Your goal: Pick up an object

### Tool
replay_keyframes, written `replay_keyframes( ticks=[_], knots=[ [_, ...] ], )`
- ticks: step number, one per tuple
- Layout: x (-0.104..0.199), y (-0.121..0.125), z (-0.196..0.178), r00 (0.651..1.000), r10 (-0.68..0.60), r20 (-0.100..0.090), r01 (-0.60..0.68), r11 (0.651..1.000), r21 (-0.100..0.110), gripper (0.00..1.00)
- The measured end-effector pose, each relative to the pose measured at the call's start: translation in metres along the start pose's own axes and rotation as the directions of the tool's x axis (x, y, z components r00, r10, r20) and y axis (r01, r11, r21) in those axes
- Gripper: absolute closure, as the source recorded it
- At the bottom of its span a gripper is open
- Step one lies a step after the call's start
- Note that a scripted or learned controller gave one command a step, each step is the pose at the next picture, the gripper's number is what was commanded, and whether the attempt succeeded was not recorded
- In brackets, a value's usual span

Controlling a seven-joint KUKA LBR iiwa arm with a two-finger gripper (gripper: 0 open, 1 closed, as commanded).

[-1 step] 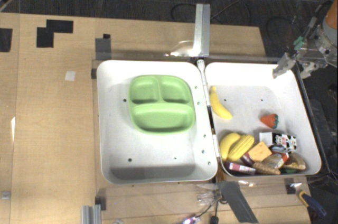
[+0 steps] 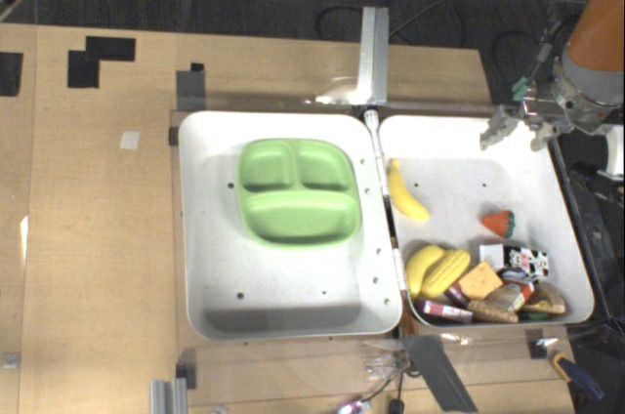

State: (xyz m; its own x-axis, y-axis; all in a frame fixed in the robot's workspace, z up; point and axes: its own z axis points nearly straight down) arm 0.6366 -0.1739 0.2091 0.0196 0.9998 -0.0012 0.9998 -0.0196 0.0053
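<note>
Wooden table (image 2: 98, 207) is seen bearing two white bins; gripper (image 2: 515, 131) is poised over the right bin's (image 2: 469, 178) far edge, fingers seemingly apart, nothing between them

One fixed camera here, mounted high above the tabletop (image 2: 88, 207) and looking down at a slant. It takes in both white bins whole, the left bin (image 2: 200, 236) and the right bin (image 2: 566, 236), side by side around mid-frame, with dark carpet beyond the tabletop's far edge along the top. The arm (image 2: 596, 46) enters at the upper right.
</note>
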Motion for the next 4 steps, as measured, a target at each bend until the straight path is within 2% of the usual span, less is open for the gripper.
replay_keyframes(
  ticks=[1, 2, 3, 4],
  knots=[
    [0.054, -0.042, 0.113, 0.983, -0.184, -0.001, 0.184, 0.983, -0.002, 0.0],
    [0.085, 0.012, 0.12, 0.977, -0.213, 0.0, 0.213, 0.977, -0.007, 0.0],
    [0.084, -0.019, 0.119, 0.979, -0.203, 0.001, 0.203, 0.979, -0.008, 0.0],
    [0.084, -0.019, 0.119, 0.979, -0.203, 0.001, 0.203, 0.979, -0.008, 0.0]
  ],
)
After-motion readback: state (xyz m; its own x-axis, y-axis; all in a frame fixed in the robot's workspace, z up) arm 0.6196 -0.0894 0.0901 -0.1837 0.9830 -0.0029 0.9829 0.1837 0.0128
